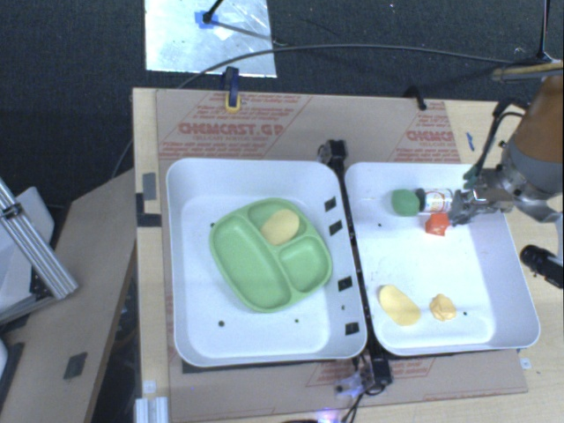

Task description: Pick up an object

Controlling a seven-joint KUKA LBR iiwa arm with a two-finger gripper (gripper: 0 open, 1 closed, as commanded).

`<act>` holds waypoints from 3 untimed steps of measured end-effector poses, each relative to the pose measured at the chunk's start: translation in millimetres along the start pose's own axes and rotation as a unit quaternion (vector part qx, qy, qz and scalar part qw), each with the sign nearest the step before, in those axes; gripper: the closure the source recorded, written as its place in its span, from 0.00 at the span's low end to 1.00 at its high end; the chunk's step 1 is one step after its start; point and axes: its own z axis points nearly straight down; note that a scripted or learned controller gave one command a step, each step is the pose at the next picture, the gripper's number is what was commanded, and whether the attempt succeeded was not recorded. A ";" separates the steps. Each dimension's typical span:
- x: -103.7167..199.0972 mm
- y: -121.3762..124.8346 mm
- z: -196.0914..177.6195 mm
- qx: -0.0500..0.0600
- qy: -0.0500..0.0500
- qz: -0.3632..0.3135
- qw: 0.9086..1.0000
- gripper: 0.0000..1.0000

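The gripper (460,205) sits in the upper right of the frame, low over the right bin (493,324), at the end of the grey arm (538,161) that reaches in from the right edge. Whether it is open or closed cannot be told from this view, and nothing can be seen held in it. Just left of its tip lies a small white-and-orange bottle (434,201) on its side, with a green round object (405,202) touching the bottle's left end. A red object (437,226) lies just below the tip, very close to it. Toward the lower part of the same bin, well apart from the gripper, lie a yellow oval piece (399,306) and, to its right, a smaller yellow lumpy piece (442,307). In the left bin (189,324) a green divided plate (264,258) rests tilted, with a pale yellow object (281,226) in its upper compartment.
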 end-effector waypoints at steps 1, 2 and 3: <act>64.7 4.0 1.1 0.003 0.002 -0.003 1.000 1.00; 117.1 -1.0 -5.6 0.003 0.001 -0.002 1.000 1.00; 160.6 -2.4 -2.9 0.003 0.001 -0.002 1.000 1.00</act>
